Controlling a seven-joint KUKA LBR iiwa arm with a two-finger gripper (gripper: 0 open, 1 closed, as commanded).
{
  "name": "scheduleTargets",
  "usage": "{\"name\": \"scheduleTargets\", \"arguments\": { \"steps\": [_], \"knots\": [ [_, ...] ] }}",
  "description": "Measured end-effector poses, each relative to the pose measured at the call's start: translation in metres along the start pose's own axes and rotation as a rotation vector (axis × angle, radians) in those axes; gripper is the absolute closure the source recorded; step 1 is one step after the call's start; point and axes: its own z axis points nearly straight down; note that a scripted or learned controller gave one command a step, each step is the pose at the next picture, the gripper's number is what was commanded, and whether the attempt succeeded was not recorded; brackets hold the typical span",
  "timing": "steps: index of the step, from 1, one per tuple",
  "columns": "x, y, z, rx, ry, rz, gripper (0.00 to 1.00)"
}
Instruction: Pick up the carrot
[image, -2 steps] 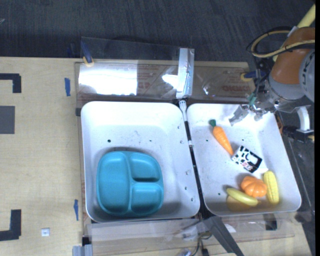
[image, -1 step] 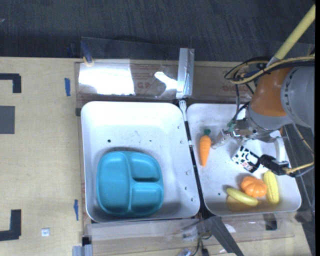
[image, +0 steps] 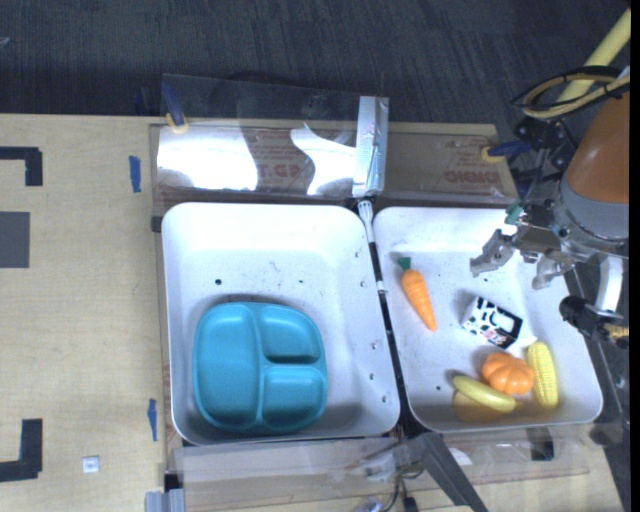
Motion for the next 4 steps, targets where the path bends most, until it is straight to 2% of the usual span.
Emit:
{"name": "scheduleTargets", "arguments": {
  "steps": [1, 2, 3, 4],
  "knots": [
    [0.085, 0.011, 0.043, 0.01, 0.002, -0.073, 0.0],
    [0.049, 0.032, 0.121, 0.002, 0.001, 0.264, 0.0],
    [0.049, 0.032, 0.113, 0.004, -0.001, 0.262, 1.0],
    [0.066, 0.027, 0.024, -0.001, 0.002, 0.274, 1.0]
  ]
}}
